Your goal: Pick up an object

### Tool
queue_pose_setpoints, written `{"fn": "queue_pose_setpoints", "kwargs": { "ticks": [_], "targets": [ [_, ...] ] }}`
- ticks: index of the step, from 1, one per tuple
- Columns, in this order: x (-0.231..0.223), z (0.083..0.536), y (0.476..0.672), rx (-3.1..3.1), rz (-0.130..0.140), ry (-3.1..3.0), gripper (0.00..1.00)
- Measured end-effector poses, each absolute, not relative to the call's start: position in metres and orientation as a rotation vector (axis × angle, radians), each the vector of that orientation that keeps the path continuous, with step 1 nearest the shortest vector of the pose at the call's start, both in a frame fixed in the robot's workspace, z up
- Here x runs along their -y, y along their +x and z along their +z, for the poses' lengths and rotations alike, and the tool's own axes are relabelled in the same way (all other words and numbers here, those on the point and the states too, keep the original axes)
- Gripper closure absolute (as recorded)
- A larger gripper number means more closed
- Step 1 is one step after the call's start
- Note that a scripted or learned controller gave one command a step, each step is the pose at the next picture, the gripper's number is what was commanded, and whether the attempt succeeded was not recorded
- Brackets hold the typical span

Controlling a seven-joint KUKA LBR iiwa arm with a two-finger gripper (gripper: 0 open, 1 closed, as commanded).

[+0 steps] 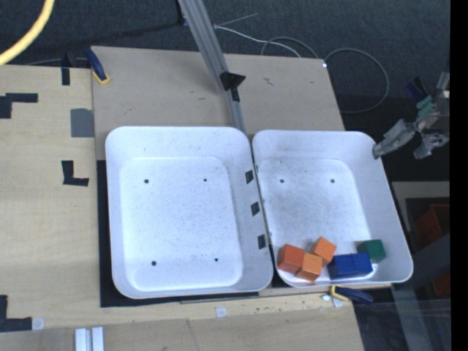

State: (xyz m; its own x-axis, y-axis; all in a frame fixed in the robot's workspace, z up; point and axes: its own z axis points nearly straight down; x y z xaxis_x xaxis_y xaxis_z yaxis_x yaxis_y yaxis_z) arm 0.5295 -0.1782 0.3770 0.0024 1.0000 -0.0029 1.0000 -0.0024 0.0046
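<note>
Several small blocks lie huddled in the near right corner of the right bin (pixel 322 159): three orange blocks (pixel 292 257) (pixel 325 249) (pixel 311 267), a blue block (pixel 349 265) and a green block (pixel 374 249). My gripper (pixel 399 151) hangs past the right bin's far right rim, well away from the blocks. It is open, its two grey fingers spread, and nothing is between them.
The left bin (pixel 175 210) stands beside the right one, their rims touching in the middle. A slanted metal rail (pixel 208 39) runs from the top down to the bins' far junction. Thin cables (pixel 351 57) lie on the dark floor behind.
</note>
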Motion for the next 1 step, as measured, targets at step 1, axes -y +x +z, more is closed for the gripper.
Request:
{"fn": "queue_pose_setpoints", "kwargs": {
  "ticks": [1],
  "targets": [
    [0.1758, 0.3832, 0.5316, -2.223, -0.002, 2.219, 1.0]
  ]
}}
